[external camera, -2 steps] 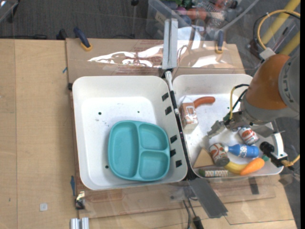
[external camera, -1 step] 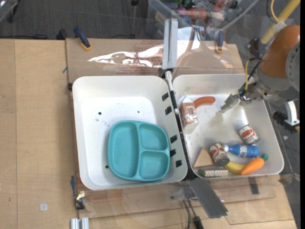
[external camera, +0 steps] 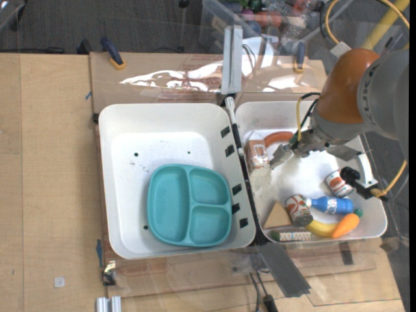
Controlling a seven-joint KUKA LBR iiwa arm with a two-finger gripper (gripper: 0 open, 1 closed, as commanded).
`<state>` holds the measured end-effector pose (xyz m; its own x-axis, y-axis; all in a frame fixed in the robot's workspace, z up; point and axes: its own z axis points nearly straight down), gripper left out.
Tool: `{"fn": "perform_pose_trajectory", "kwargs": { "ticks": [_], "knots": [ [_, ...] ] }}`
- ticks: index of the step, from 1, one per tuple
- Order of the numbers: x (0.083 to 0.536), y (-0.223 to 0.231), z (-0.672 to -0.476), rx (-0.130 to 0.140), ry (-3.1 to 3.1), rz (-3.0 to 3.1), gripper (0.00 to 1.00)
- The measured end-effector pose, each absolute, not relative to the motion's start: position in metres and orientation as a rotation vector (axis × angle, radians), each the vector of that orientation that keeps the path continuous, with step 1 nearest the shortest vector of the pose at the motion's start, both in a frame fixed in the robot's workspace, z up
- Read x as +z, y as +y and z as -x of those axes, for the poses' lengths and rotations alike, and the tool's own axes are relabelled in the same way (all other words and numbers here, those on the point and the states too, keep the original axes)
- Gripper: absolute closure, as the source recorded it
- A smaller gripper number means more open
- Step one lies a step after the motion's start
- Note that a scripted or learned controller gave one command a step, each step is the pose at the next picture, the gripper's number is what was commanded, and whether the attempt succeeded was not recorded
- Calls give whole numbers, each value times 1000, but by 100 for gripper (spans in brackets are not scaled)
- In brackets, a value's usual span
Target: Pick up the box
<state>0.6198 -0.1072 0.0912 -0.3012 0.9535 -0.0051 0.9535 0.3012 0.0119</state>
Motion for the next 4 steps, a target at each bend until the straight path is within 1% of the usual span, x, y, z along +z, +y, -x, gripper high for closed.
{"fn": "perform_pose_trajectory", "kwargs": {
  "ticks": [1, 2, 3, 4],
  "knots": [
    [108, -192, -630, 2, 2607, -1740, 0],
    [97, -191, -544, 2, 2748, -1520, 0],
    [93, -217, -642, 15, 2718, -1552, 0],
    [94, -219, -580, 14, 2724, -1540, 0]
  ]
}}
